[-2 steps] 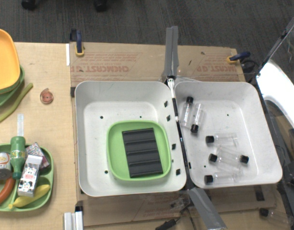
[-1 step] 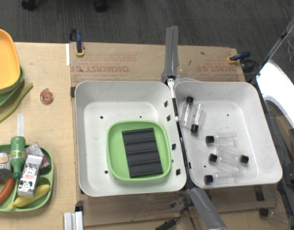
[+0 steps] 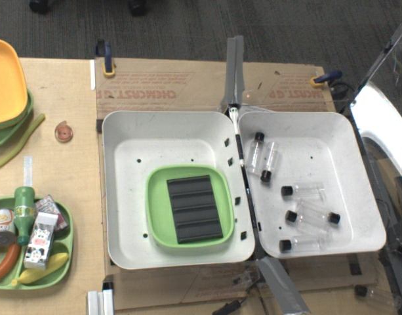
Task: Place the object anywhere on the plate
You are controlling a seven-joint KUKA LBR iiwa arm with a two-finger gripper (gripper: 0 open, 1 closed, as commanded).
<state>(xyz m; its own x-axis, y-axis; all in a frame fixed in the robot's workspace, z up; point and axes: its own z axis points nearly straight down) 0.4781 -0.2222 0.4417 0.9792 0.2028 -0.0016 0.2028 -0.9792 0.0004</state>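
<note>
A green square plate (image 3: 157, 199) lies in the left white bin (image 3: 122, 176), a little toward its front. A black ribbed rectangular object (image 3: 194, 209) rests flat on the middle of the plate. In the right white bin (image 3: 345, 143) lie several clear vials with black caps: two (image 3: 264, 156) side by side near the bin's left wall, and the others (image 3: 309, 214) scattered toward its front.
On the wooden bench to the left, a stack of orange and green dishes (image 3: 5, 94) sits at the back, and a green tray of toy food (image 3: 30, 245) at the front. A small pink item (image 3: 63, 132) lies between them. Clamps (image 3: 105, 58) hold the cardboard behind the bins.
</note>
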